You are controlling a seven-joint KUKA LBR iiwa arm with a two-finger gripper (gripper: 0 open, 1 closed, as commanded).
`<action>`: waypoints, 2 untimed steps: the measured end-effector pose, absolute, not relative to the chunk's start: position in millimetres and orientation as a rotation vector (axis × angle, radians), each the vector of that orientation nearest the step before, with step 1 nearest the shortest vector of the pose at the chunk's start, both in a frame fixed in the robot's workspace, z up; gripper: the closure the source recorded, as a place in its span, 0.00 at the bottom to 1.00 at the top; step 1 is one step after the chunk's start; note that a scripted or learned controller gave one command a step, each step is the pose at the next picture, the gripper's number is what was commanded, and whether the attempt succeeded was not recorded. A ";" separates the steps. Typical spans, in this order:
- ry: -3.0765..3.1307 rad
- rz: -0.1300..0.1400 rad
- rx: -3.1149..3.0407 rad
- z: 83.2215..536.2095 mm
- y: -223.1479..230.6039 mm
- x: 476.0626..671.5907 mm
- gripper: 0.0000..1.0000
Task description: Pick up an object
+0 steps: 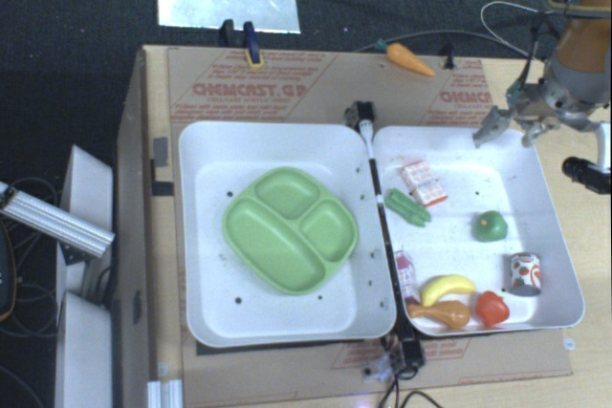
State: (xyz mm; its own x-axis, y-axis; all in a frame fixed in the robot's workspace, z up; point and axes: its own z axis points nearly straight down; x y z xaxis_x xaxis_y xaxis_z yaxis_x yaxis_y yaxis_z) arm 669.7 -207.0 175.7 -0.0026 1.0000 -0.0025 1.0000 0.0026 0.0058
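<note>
My gripper (509, 131) hangs above the far right corner of the right bin (550, 191), fingers spread open with nothing between them. Below it the bin holds a small red-and-white box (423, 182), a green pod-shaped toy (408, 207), a green pepper (490, 225), a small can (524, 272), a yellow banana (448, 287), a red tomato (491, 309), an orange-brown drumstick (441, 313) and a thin pink packet (404, 270) by the dividing wall. All lie apart from the gripper.
The left bin (206, 205) holds a green divided plate (290, 229). An orange carrot (410, 59) lies on the cardboard behind the bins. Cables run behind the arm at the upper right. A black clamp (362, 115) sits at the bins' far junction.
</note>
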 end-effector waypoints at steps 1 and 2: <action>2.224 0.000 2.219 83.7 -205.8 663.5 0.00; 2.222 0.004 2.213 178.8 -206.6 667.8 0.00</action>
State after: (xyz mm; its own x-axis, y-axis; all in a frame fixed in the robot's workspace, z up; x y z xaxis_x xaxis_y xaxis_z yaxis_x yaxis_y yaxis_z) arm 667.8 -206.6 178.8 -0.0038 1.0000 -0.0021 1.0000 0.0038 0.0060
